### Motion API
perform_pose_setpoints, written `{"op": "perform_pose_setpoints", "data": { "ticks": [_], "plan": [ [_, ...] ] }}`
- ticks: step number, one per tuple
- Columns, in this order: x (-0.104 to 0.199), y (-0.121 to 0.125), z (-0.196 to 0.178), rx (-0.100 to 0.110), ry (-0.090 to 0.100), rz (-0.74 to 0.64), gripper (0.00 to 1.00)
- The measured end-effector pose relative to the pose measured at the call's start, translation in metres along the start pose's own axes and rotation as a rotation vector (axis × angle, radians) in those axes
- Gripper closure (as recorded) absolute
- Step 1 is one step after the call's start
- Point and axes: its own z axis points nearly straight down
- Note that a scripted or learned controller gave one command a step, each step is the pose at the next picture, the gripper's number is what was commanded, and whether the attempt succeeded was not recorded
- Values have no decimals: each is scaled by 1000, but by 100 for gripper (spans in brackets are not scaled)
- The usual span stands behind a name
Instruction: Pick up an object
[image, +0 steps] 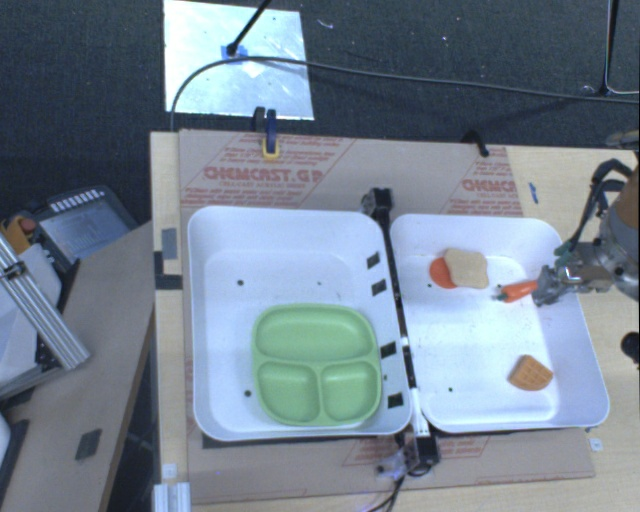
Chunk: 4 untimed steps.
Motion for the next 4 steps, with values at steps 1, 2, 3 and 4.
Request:
{"op": "perform_pose_setpoints", "data": {
  "ticks": [1,2,3,4],
  "plan": [
    [-1,2,-34,1,0,-1,100],
    [59,3,-18,5,4,-6,100],
    [108,4,-1,7,5,-6,100],
    [167,8,-2,5,4,-7,100]
  ]
}}
